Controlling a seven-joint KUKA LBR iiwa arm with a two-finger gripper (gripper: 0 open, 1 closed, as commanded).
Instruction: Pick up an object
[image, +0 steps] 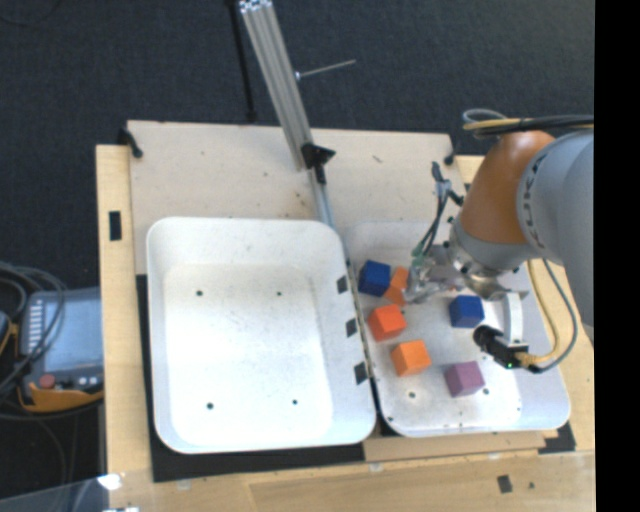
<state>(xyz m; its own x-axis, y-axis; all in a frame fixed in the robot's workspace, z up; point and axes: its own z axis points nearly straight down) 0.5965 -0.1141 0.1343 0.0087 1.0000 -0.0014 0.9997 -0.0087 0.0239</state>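
Pincer (418, 285) fingertips and part of an orange block (399, 283) behind the wrist, unclear.

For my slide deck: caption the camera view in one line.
KUKA arm's gripper lowered among coloured blocks in the right bin, beside an orange block; left bin alongside.

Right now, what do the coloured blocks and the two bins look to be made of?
The purple block and the orange block look like matte foam or painted wood: flat colour, no glare, soft edges. The left bin and the right bin look like thin moulded white plastic, with rounded corners.
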